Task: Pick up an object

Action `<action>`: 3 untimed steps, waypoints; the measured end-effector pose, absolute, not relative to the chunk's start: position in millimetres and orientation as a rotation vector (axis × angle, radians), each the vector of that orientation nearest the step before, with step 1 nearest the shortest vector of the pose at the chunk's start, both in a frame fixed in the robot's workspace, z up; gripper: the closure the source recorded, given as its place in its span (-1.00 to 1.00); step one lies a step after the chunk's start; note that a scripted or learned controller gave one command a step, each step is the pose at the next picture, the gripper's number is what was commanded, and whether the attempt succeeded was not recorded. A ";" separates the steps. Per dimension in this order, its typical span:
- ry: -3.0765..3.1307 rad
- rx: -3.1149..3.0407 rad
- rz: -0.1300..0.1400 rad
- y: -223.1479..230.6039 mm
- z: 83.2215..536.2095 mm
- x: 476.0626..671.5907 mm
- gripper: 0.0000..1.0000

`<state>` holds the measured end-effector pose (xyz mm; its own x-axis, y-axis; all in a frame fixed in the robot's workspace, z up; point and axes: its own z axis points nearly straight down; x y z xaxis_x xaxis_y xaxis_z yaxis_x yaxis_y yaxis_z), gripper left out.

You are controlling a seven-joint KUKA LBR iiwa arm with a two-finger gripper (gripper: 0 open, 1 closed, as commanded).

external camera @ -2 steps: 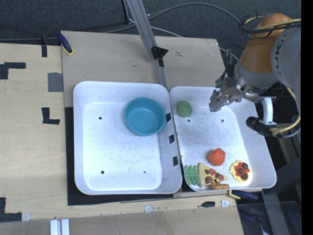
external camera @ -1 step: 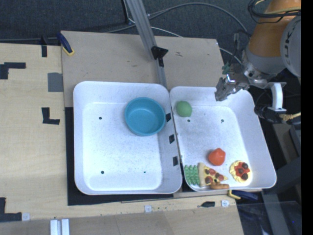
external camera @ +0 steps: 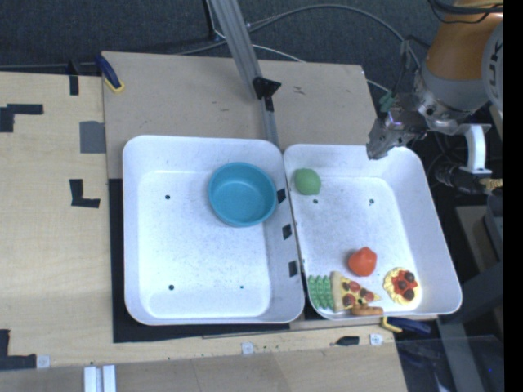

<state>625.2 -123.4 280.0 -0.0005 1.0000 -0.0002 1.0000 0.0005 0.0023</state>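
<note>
We looked down at a slant on a bench w/ two shallow white bins side by side. The left bin (external camera: 147, 219) held a blue bowl (external camera: 242, 193), upright, near the bin's top-right corner, close to the wall shared w/ the other bin. The right bin (external camera: 425, 219) held four things. A green ball (external camera: 307, 181) lay near its top-left corner, just beside the dividing wall. A red tomato-like piece (external camera: 363, 261) sat lower down, toward the bin's middle-right. Along the bottom edge lay a toy pizza slice (external camera: 347, 293), w/ green at its left end & red spots on the rest. Just right of that, a small round yellow piece w/ red dots (external camera: 401, 285) sat near the bottom-right corner, apart from the tomato piece above-left.

The arm came in from the right, grey w/ an orange band above the wrist. Its gripper (external camera: 381, 147) hung over the top-right rim of the right bin, well apart from every object. We couldn't tell how far the tool was open; it was dark & too small to read. Nothing showed at its tip. A grey metal pole (external camera: 237, 39) ran diagonally from the top of the view down to the gap btwn the bins
</note>
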 end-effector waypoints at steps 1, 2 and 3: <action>2.226 2.219 -0.001 -79.7 260.3 607.9 1.00; 2.226 2.218 0.000 -37.2 260.5 583.3 1.00; 2.228 2.218 -0.001 17.8 246.7 557.6 1.00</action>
